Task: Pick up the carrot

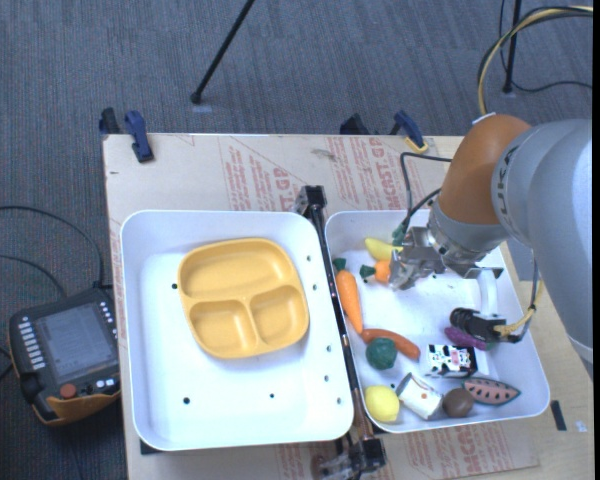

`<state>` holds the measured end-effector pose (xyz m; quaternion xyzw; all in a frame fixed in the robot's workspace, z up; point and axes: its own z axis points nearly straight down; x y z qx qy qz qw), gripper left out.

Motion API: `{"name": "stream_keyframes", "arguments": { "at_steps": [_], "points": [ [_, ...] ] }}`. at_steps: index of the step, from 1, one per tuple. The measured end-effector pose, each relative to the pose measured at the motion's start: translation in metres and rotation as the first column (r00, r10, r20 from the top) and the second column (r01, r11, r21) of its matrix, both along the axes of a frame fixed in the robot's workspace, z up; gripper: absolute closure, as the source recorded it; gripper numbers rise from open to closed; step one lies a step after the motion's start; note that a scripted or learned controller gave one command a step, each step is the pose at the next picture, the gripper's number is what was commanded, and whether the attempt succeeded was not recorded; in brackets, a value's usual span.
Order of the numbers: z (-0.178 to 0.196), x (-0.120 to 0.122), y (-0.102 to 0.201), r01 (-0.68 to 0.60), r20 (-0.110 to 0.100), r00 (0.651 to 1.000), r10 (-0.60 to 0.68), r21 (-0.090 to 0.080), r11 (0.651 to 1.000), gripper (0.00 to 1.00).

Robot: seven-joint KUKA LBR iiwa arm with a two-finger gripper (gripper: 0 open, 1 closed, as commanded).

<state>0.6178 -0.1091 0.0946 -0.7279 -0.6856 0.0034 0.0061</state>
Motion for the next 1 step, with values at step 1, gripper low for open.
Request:
{"name": "stream_keyframes", "arguments": {
  "at_steps": [1],
  "points": [
    [-0.0003,-0.0001,0.0001,0.0,-0.001,1.0,0.0,0.0,1.0,0.0]
  ]
}}
